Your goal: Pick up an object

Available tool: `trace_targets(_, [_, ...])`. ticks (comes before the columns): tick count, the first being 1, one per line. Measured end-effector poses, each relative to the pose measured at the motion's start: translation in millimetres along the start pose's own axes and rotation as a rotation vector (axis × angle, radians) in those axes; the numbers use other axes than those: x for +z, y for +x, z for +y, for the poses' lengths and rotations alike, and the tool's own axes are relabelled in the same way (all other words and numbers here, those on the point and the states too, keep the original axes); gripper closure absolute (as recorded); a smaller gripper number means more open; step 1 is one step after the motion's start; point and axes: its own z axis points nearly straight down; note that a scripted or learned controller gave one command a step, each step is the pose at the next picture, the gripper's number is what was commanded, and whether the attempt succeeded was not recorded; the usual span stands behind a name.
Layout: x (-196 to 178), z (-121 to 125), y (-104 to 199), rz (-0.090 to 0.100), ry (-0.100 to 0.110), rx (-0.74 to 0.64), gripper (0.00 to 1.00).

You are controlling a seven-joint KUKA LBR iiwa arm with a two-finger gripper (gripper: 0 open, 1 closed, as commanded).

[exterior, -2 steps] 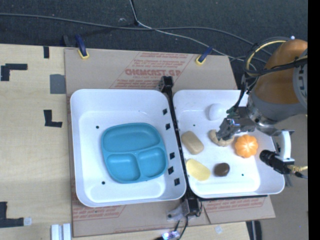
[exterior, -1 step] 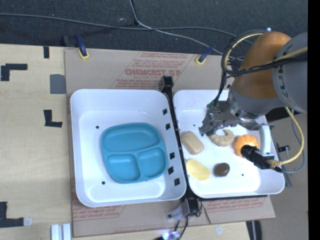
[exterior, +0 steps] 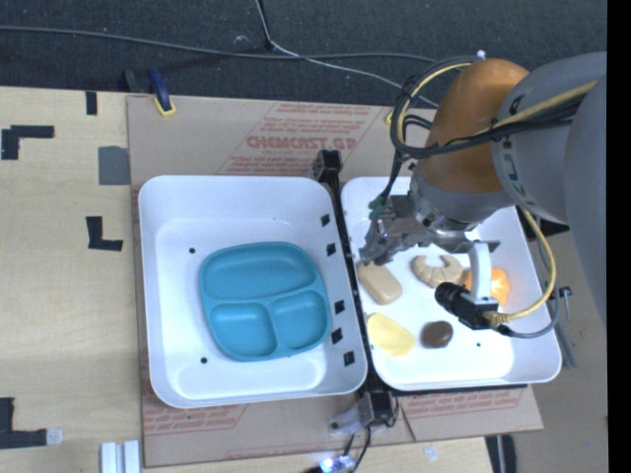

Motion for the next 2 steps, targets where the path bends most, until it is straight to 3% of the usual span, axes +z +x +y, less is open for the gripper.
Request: trace_targets(2, [15,13,106,0.0,0.001,-0.001,1.0])
